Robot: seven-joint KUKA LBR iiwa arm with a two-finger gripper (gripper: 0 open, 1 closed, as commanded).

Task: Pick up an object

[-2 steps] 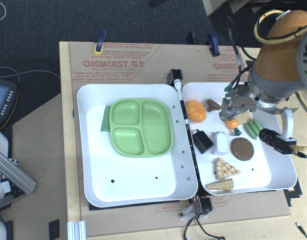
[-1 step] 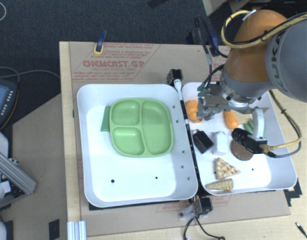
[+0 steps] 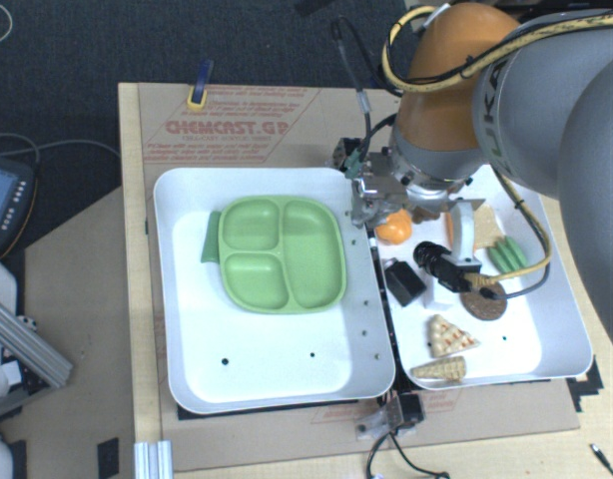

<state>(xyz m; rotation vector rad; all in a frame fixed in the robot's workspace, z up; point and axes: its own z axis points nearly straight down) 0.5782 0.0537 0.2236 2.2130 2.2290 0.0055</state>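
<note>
Two white bins sit side by side on the surface, the left one (image 3: 187,347) holding a green tray (image 3: 283,253), as the arm lowers its claw (image 3: 381,213), grip state unclear, over an orange (image 3: 393,230) among the right bin's (image 3: 561,337) clutter.

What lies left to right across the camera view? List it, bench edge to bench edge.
Yellow clip → left bin → green divided plate → black block → orange ball → brown disc → green sticks → right bin.
</note>
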